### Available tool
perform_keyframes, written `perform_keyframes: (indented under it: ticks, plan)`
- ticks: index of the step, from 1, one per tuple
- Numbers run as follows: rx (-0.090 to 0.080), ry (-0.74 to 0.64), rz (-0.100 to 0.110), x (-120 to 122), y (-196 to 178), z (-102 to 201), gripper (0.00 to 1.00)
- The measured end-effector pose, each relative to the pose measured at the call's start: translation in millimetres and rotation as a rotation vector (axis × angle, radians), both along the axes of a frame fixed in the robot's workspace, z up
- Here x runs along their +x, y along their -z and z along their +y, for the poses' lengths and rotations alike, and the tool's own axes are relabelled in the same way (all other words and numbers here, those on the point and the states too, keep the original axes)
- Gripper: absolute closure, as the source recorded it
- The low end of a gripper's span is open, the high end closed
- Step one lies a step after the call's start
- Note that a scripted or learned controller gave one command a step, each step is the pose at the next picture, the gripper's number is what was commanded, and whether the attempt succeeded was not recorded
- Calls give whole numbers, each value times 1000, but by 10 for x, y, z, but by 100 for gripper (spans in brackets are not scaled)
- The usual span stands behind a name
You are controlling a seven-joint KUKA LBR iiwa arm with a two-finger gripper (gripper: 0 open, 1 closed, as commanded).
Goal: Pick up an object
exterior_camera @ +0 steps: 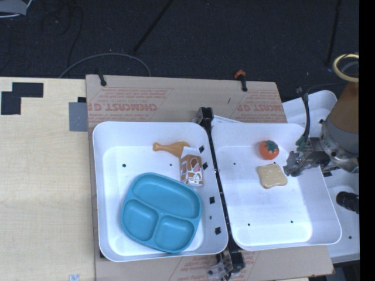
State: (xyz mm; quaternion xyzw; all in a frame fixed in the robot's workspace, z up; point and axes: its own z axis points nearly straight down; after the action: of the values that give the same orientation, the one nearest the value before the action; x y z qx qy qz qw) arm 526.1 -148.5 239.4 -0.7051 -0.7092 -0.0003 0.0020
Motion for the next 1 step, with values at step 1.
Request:
perform_keyframes:
  ticks: [1]
  plan:
    - [-1,0,-1,94,-59,575,100]
